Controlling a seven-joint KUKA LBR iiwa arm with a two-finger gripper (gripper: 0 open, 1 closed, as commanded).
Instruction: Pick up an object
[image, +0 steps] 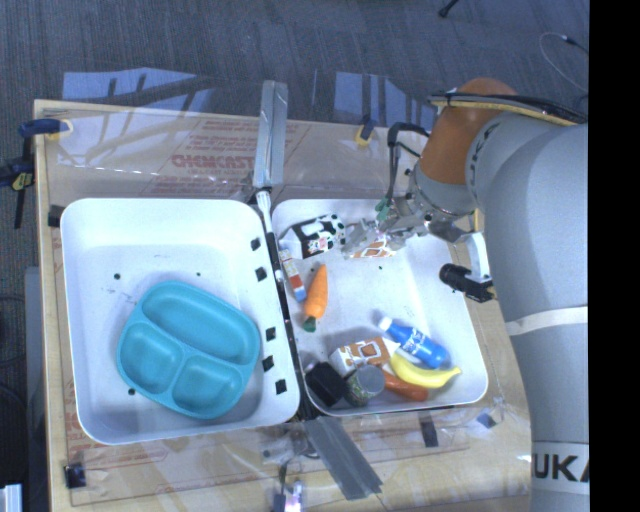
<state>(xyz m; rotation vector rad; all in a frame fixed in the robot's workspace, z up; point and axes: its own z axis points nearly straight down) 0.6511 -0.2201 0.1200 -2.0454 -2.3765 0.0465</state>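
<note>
Front clutter: a black rounded lump (323, 382) sits at the near corner of the right bin (440, 300), beside a grey can-like cylinder (366, 382) and a small brown-and-white carton (366, 354).
Banana: a smooth yellow curved banana (425, 375) lies along the near wall, over a red-orange piece (405, 391).
Bottle: a glossy blue bottle (419, 345) with a white cap lies tilted, touching the banana.
Plate: a matte teal divided plate (187, 346) with three rounded compartments rests in the left bin (100, 260), toward its near side.
Carrot: an orange tapered carrot (315, 294) with a green end lies near the divider between the bins.
Divider side: a thin red-and-blue piece (294, 281) lies along the right bin's left wall.
Cow toy: a black-and-white patched toy (318, 237) lies at the far left of the right bin.
Gripper: the gripper (385, 232) is low at the far wall of the right bin, just over a small white-and-orange object (368, 248); jaw opening and any hold cannot be told.
Arm: the smooth grey arm with an orange band (455, 135) enters from the right.
Bench: pale wood bench (150, 160) under clear plastic sheeting.
</note>
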